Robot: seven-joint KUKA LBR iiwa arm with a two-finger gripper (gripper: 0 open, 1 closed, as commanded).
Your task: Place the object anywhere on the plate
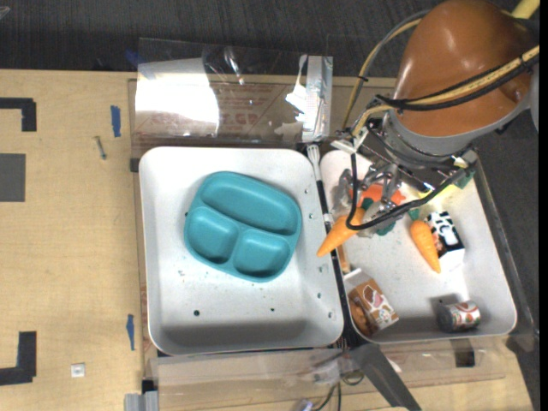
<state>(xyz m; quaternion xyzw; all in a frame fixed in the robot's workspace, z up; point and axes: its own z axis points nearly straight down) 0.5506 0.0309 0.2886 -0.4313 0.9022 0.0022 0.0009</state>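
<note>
while the hand (370,197) hides its grip, teal plate (243,224) in left bin (163,315), carrots (423,240) in right bin (497,298)

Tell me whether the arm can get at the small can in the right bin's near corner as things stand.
Probably yes. The can lies by itself on the right bin floor, nothing on top, and the gripper hangs over that same bin.

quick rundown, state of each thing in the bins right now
teal three-compartment plastic plate: flat in the left white bin, nothing on it
gripper: low over the right white bin, above the plate's neighbour bin
two orange toy carrots: lying in the right bin
small metal can: on its side
brown snack packet: lying flat
</note>
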